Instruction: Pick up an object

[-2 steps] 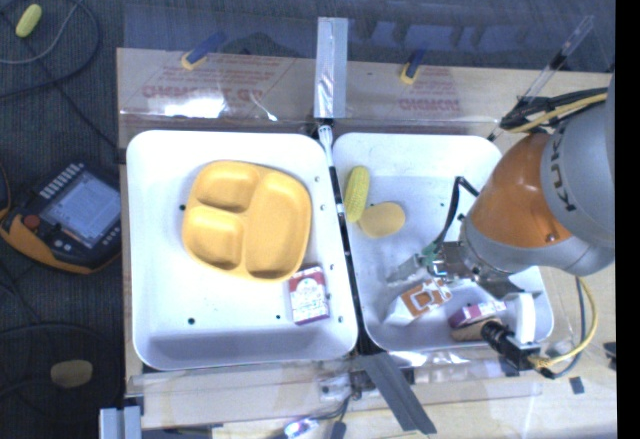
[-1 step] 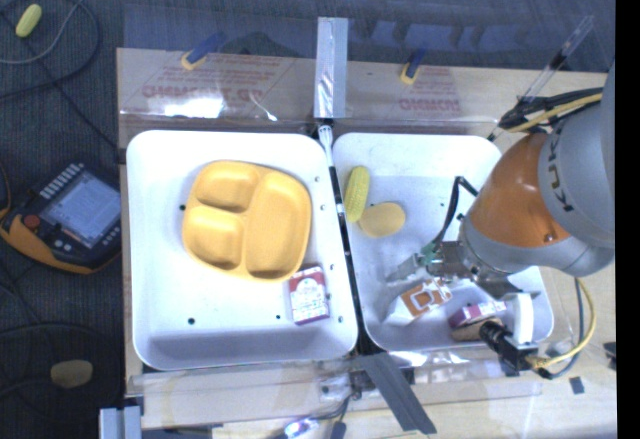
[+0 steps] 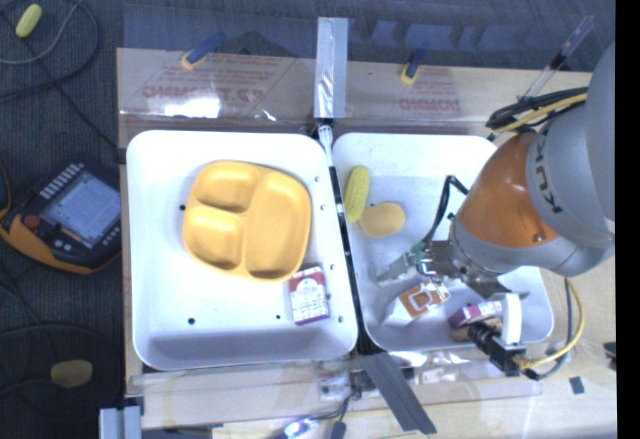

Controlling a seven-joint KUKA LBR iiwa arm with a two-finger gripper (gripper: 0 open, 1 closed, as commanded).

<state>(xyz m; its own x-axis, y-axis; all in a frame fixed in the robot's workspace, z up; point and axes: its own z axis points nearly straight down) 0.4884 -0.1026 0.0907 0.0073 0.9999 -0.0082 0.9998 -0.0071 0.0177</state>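
My gripper (image 3: 420,267) hangs low in the right bin (image 3: 400,152), below the grey arm's orange band (image 3: 510,202). Just under and in front of it lies a small orange-and-white object (image 3: 421,300). A yellow corn cob (image 3: 356,192) rests against the bin's left wall, and a tan potato-shaped piece (image 3: 382,219) lies beside it, to the upper left of the gripper. A purple-and-brown item (image 3: 474,315) sits near the bin's front right corner. Nothing shows clearly between the gripper's tips.
The left bin (image 3: 160,327) holds a yellow divided plate (image 3: 246,218) and a small red-and-white box (image 3: 308,295) near its front right corner. A divider wall (image 3: 338,227) separates the bins. Cables and a handheld pendant (image 3: 70,217) lie off the bench to the left.
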